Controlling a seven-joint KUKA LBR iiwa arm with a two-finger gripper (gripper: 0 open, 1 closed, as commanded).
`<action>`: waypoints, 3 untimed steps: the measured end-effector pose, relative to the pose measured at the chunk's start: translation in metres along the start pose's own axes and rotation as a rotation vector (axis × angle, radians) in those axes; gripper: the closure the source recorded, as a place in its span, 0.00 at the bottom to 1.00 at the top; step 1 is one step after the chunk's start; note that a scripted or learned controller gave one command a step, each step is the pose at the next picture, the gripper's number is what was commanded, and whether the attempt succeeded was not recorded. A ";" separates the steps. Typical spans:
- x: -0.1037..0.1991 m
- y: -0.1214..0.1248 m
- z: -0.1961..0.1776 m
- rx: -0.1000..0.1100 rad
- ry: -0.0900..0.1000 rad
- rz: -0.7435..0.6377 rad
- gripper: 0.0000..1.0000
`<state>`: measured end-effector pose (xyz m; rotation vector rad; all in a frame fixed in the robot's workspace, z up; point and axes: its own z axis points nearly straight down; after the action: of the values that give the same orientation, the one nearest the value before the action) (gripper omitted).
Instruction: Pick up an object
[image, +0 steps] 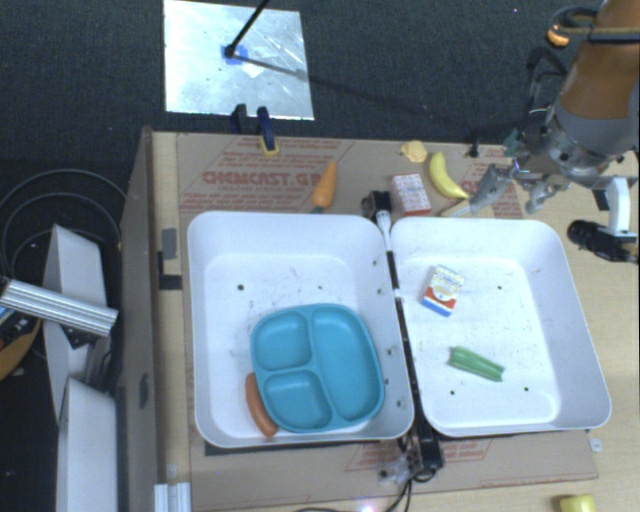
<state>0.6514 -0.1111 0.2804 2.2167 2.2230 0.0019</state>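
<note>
I am hanging over the far right corner of the bench, my gripper (508, 190) sitting just beyond the far rim of the right bin (575, 300); my jaws are blurred against the cardboard, so I cannot tell how wide they are standing. In that bin a small carton (442, 290) is lying near the middle and a green pod (475, 364) nearer the front, well apart. I am judging the carton light, stiff, easily crushed, best pinched across its narrow sides. The pod looks soft and slippery. My wrist is partly cut off at the picture's top.
</note>
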 end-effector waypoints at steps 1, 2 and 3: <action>-0.052 -0.052 0.122 0.013 0.001 0.008 0.00; -0.013 -0.095 0.166 0.008 0.003 0.002 0.00; 0.007 -0.138 0.197 0.006 0.003 0.003 0.00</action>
<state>0.5140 -0.1045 0.0827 2.2246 2.2236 -0.0015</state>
